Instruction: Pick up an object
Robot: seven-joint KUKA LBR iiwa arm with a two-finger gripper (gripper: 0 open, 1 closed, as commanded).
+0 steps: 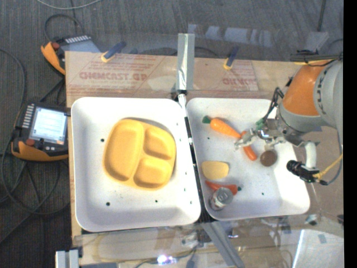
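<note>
In the right bin lie a carrot with a green top, a small orange piece, a brown round object, a flat pale-yellow piece and a red and grey can-like object. My gripper hangs low over the middle of this bin. It sits just right of the carrot's tip and directly above the small orange piece. The brown object is just to its lower right. I see nothing held in it.
The left bin holds a yellow compartment tray. The arm's grey body with its orange band covers the right bin's far right corner. A black cable fitting sticks out over the bin's right edge.
</note>
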